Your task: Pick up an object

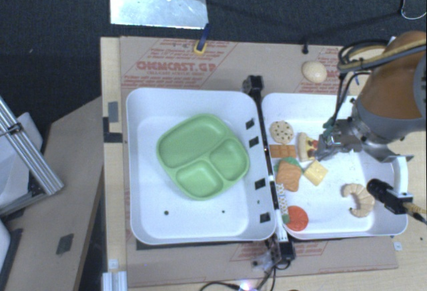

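Two shallow white plastic bins sit side by side on the desk (113,229). We see a pale green divided plate (202,156) in the left bin (143,216). The hand (323,147) hovers low in the right bin (333,224) by the yellow cheese wedge (315,173); we cannot tell its fingers' state.

The brown board (175,64) under the bins reads "CHEMCAST GP" — red, mirrored lettering.
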Robot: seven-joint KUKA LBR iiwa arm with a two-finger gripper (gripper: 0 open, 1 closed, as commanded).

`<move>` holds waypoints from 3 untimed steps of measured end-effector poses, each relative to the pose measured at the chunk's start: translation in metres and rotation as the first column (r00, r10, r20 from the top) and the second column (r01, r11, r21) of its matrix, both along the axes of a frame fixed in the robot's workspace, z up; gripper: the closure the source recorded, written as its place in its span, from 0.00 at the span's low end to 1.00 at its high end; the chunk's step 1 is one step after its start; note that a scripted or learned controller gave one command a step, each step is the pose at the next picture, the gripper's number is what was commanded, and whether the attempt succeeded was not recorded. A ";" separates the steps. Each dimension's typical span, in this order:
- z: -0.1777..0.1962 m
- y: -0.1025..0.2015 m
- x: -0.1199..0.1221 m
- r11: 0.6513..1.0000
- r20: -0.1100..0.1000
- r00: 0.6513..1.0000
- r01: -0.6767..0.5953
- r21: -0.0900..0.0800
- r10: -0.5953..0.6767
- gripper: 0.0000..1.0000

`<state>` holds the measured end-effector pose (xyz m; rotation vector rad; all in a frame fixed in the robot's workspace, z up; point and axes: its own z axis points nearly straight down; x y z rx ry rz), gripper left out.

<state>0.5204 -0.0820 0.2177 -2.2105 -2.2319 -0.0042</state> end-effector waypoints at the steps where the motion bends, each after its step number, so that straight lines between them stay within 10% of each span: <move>1: -0.005 0.047 0.007 1.000 -0.001 1.000 0.000 0.000 0.000 1.00; 3: -0.004 0.155 0.020 1.000 0.001 1.000 -0.002 0.001 0.002 1.00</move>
